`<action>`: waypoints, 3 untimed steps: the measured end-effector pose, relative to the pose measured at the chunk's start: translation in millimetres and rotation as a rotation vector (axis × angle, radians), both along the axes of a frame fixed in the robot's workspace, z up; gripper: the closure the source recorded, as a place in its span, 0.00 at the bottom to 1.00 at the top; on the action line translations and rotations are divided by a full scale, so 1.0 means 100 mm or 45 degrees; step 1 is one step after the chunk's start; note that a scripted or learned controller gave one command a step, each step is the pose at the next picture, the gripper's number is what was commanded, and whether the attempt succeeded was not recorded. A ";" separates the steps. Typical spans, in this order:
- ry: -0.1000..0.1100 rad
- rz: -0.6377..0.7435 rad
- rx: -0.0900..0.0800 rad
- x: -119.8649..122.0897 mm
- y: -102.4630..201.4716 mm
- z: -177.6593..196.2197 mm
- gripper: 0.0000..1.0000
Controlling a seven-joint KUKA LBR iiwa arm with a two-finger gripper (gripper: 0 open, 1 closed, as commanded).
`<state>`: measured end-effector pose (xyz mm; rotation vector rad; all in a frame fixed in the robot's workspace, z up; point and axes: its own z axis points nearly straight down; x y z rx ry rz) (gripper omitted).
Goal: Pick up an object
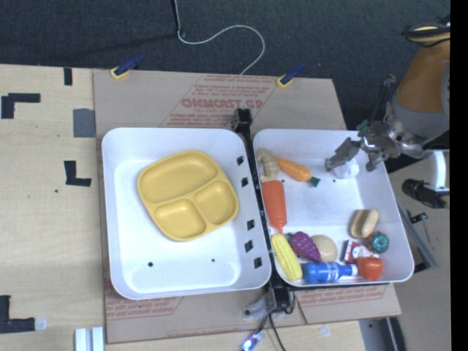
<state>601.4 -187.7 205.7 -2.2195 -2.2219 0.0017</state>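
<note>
My gripper hangs over the far right corner of the right bin. Its two dark fingers are spread open, and I see nothing gripped between them. A small whitish lump lies on the bin floor just under the fingertips. To the left of it lies a carrot, then a beige piece and a long orange sausage. Along the near edge lie a corn cob, purple grapes, a blue bottle, a red fruit and a bread roll.
The left bin holds a yellow divided plate. A black clip strip runs along the wall between the bins. A white cable loops on the dark floor beyond the cardboard. The grey and orange arm comes in from the right.
</note>
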 end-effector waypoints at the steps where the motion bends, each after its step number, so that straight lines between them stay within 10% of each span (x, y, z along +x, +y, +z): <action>1: 0.000 0.002 0.001 0.00 0.01 0.10 1.00; 3: -0.005 -0.004 -0.002 -1.20 -0.28 1.64 1.00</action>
